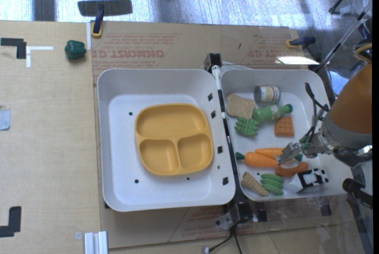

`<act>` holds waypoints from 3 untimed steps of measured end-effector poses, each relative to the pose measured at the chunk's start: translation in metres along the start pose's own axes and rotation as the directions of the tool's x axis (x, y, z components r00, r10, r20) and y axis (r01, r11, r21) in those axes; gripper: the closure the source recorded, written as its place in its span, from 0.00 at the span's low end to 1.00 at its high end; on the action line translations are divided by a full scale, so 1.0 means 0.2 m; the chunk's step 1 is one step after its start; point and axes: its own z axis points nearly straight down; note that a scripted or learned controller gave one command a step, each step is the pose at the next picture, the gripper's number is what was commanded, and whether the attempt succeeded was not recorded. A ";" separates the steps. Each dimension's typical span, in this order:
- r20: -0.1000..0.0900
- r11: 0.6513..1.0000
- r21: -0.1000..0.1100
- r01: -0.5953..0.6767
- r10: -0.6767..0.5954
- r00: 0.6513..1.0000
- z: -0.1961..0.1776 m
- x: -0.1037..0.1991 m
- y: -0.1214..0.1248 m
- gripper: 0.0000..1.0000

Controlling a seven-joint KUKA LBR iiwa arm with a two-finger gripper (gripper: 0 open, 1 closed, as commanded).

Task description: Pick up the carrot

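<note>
The carrot [260,158] is orange with a green stub at its left end. It lies flat in the lower middle of the right bin [320,84], pointing left to right. My gripper [290,154] reaches in from the right and sits low at the carrot's right end, over or against its tip. Whether it touches the carrot is unclear. A reddish sausage [291,170] lies just below the gripper.
Around the carrot lie a green glove-like toy [246,127], an orange waffle [284,127], a green bottle [272,112], a cracker [240,106], a can [267,93], a cone [253,183] and green pods [272,183]. The left bin [112,128] holds a yellow divided plate [174,138].
</note>
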 end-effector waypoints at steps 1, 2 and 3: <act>0.023 0.993 -0.023 -0.116 0.117 0.993 0.08 0.26 0.06 0.00; 0.017 0.993 -0.024 -0.118 0.118 0.993 0.04 0.27 0.07 1.00; 0.018 0.993 -0.024 -0.119 0.119 0.993 0.04 0.26 0.07 0.00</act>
